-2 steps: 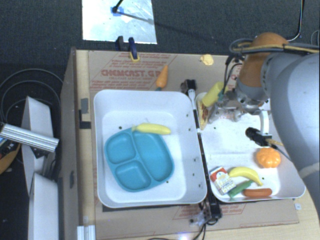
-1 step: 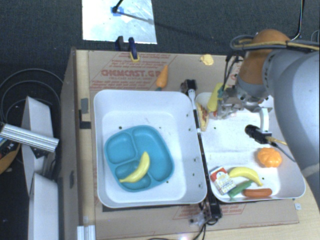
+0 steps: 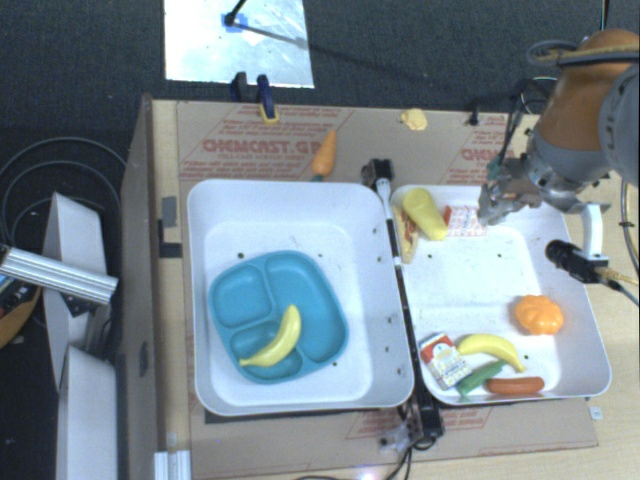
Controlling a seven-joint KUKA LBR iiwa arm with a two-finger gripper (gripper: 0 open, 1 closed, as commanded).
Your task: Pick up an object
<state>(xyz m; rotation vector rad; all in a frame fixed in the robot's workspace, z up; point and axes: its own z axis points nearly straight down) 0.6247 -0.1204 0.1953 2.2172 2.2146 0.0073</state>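
In the left bin (image 3: pixel 215 268), a blue divided plate (image 3: pixel 300 288) with a yellow banana (image 3: pixel 275 338) lying in its near compartment. Beyond it on the cardboard, an orange carrot (image 3: pixel 323 153). In the right bin (image 3: pixel 590 358), far corner: a yellow toy (image 3: pixel 425 213) beside a red-and-white packet (image 3: pixel 462 218). Just right of the packet, low over the bin, the gripper (image 3: pixel 495 206); clenched or released, cannot tell. Along the near edge: a small carton (image 3: pixel 445 360), a second banana (image 3: pixel 490 346), a red sausage (image 3: pixel 515 386). Farther right, an orange toy (image 3: pixel 538 313).
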